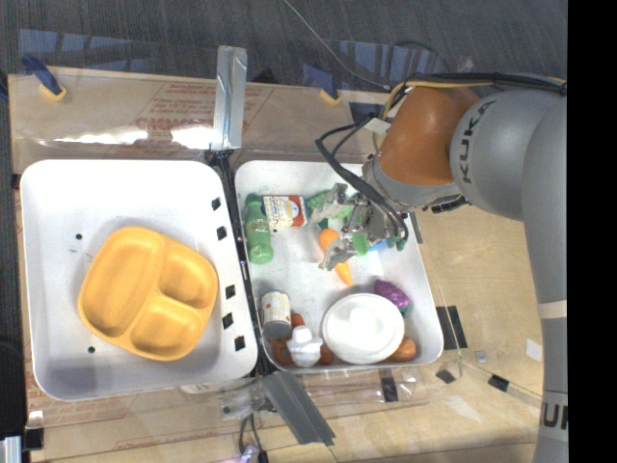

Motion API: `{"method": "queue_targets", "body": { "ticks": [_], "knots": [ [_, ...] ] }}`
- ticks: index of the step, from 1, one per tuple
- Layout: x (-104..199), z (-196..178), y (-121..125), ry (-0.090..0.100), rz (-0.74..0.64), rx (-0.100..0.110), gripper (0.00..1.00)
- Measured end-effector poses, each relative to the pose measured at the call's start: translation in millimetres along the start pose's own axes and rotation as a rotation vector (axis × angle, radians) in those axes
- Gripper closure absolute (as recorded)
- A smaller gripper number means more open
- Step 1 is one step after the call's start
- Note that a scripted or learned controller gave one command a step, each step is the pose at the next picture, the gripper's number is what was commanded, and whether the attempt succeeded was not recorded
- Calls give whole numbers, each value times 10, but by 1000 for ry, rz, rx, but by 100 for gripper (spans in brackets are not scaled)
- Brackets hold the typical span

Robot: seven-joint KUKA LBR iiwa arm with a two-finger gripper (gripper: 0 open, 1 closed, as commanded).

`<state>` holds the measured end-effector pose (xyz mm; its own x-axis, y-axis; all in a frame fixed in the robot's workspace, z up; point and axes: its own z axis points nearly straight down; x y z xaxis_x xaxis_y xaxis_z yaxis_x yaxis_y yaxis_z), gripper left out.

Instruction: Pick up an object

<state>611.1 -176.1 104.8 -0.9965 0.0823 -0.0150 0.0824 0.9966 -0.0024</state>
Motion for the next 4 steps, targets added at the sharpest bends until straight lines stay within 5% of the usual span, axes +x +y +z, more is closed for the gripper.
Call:
{"method": "queue_targets", "body": {
  "ticks": [1,2,3,4],
  "knots": [
    [-34,113,-25,4,81,0,0],
    [-59,-5,-20,-9,77,2,100],
    [-57,-2,-18,-8,76,2,0],
    [109,116,-42,15,240,-1,0]
  ]
}}
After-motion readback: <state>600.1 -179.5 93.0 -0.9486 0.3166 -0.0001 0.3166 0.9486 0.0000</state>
